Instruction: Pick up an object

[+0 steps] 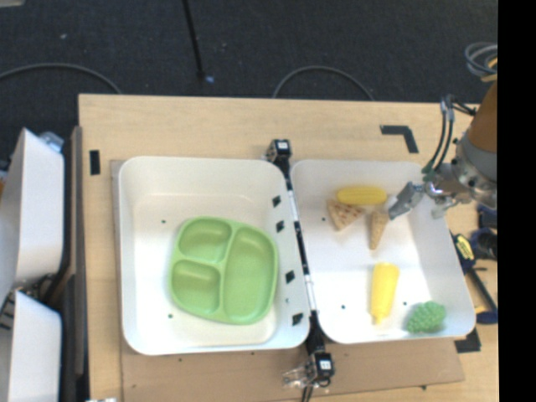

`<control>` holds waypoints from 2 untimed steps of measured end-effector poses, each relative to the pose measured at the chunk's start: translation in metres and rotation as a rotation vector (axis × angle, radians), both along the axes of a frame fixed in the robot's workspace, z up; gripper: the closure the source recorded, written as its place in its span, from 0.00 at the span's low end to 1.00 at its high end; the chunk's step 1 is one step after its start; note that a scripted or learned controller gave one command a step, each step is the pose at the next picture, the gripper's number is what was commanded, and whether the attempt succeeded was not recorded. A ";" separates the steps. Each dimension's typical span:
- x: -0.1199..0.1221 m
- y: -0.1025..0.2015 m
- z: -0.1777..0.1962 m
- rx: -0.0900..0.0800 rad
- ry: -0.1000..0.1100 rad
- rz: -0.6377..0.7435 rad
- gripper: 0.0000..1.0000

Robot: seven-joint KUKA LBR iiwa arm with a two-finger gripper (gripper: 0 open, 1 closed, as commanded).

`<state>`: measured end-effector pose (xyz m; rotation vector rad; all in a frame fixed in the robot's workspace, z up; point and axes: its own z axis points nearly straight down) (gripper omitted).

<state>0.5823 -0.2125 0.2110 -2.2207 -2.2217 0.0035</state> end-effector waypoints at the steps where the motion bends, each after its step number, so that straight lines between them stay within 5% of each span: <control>1: -0.006 0.008 -0.055 0.001 0.002 -0.003 0.00; 2: -0.006 0.007 -0.107 0.000 0.001 -0.005 0.00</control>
